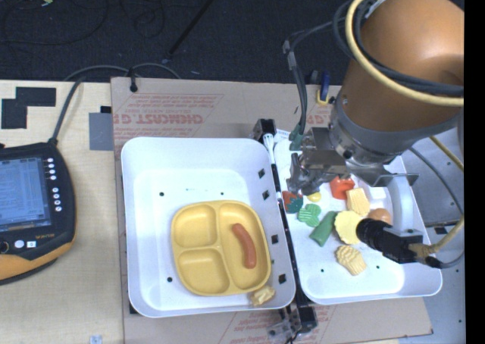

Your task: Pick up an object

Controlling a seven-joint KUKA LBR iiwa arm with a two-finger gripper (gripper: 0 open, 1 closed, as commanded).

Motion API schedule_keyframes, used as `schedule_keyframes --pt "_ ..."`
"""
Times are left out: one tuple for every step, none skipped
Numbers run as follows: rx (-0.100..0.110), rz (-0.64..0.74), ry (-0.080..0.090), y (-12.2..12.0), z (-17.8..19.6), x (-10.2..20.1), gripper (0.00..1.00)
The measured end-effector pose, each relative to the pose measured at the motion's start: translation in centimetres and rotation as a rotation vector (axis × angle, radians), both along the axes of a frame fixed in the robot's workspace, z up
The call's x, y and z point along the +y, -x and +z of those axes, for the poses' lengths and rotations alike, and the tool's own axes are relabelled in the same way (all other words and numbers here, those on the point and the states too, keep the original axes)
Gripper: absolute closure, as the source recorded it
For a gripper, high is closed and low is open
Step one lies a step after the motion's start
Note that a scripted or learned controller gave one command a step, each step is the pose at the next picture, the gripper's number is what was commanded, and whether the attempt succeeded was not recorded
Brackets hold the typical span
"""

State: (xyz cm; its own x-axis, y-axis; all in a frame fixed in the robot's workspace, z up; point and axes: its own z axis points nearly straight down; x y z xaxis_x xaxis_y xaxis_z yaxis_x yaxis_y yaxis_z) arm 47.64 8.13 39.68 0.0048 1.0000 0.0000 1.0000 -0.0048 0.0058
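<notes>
- The grey two-finger gripper [303, 177] is seen low over the right white bin [424, 280], near small toy foods [327, 221].
- Whether anything is gripped cannot be told.
- No lifted object is seen; the pick is judged unfinished.

1. White bins [144, 183]: smooth glossy plastic.
2. Yellow divided plate [198, 259]: smooth plastic, slight sheen.
3. Sausage [244, 245]: glossy plastic-looking toy.
4. Bench board [189, 107]: matt cardboard, printed red.
5. Arm's orange band [409, 39]: satin, smooth; grey shell below matt.
6. Pendant [30, 206]: dark plastic, glossy screen.
</notes>
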Motion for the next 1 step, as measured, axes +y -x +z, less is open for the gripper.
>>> schedule_keyframes --pt "0.003 -0.001 0.001 0.06 5.03 -6.67 1.0"
